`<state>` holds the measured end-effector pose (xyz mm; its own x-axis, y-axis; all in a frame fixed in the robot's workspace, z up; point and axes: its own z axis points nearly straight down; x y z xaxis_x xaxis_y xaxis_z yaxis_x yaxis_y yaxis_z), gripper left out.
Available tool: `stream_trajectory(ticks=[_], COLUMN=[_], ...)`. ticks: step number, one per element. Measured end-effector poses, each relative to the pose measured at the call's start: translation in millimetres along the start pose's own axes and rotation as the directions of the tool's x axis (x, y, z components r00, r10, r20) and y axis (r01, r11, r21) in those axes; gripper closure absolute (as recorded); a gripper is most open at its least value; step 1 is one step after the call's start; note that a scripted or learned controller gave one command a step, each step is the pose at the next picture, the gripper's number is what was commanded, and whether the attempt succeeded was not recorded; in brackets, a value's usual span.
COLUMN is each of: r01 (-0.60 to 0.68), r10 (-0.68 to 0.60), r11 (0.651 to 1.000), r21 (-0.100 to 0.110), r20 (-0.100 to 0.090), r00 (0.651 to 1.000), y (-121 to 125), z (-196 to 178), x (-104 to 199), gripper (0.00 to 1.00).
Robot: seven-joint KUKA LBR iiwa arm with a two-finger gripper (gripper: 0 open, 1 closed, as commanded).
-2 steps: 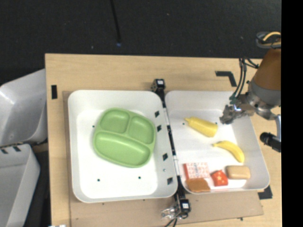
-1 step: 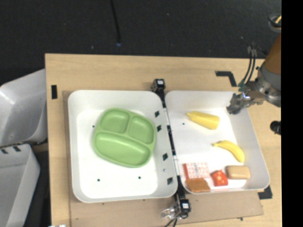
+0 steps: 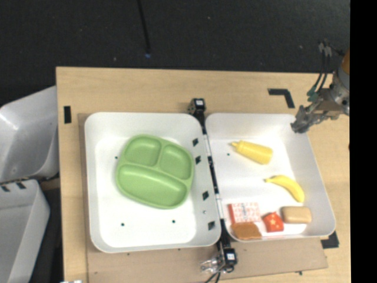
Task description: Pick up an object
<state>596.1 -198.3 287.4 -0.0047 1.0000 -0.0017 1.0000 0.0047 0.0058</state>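
Observation:
The right bin (image 3: 306,152) holds a yellow mustard bottle (image 3: 254,151) lying on its side near the back. A banana (image 3: 287,187) lies below it. Along the front edge sit a red-and-white patterned box (image 3: 243,210), a brown flat piece (image 3: 247,232), a small red item (image 3: 273,222) and a tan bread-like block (image 3: 296,215). My gripper (image 3: 303,122) hangs at the back right corner of this bin, above its rim and well apart from every object. Nothing shows between its fingers.
A green divided plate (image 3: 155,171) lies in the left bin (image 3: 100,217). A black clamp (image 3: 197,106) sits at the back of the seam between the bins. Cables (image 3: 215,266) stick out at the front. Bare bench (image 3: 177,87) runs behind the bins.

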Motion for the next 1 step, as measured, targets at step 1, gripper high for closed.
stream_trajectory(ticks=[1], r01=[0.000], r10=[0.000], r11=[1.000], r21=[0.006], r20=[-0.001], r00=[1.000], y=[-15.0], z=[13.9], x=[53.4], gripper=[1.00])
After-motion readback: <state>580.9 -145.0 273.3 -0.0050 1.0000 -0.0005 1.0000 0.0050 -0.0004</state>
